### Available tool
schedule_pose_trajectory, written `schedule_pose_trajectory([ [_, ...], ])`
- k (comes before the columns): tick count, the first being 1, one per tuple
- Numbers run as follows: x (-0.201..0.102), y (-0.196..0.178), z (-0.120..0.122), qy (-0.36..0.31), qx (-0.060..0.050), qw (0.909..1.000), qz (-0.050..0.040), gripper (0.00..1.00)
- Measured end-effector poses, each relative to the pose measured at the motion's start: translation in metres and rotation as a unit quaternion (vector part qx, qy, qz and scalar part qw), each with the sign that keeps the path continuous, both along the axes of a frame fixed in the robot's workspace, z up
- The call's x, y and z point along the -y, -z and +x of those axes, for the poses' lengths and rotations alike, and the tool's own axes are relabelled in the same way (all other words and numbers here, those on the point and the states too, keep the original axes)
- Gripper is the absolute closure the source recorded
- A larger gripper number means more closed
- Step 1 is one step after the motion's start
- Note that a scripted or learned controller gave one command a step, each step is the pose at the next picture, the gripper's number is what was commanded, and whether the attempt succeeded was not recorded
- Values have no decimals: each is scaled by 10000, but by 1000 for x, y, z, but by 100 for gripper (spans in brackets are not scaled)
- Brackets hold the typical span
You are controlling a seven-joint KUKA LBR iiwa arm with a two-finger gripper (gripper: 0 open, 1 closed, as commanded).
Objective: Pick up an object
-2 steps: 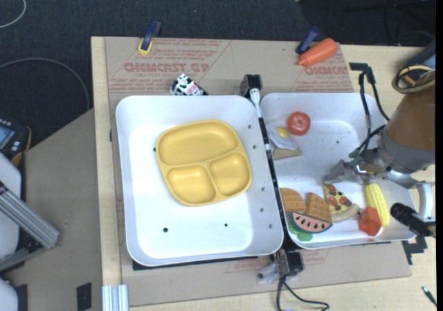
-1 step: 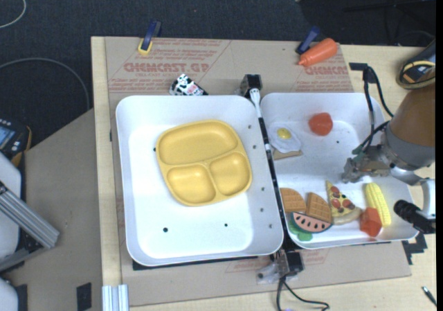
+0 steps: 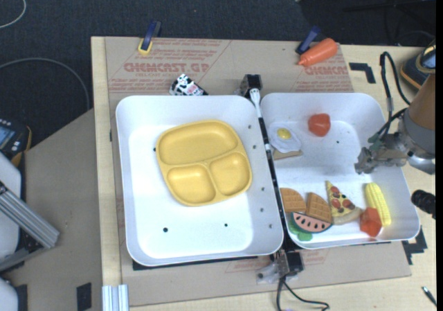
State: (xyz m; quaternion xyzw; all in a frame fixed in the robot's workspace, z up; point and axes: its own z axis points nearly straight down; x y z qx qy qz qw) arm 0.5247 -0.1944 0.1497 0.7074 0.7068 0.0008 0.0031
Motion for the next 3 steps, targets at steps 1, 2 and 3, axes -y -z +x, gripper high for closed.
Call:
schedule_pose_trajectory([
  [1,11,-58,2,-5,14,10000,-6,100],
  [2,11,-76,3,-8,-4,10000,3,100],
  [3,-33,-66,38,-33,-6,10000,9,100],
])
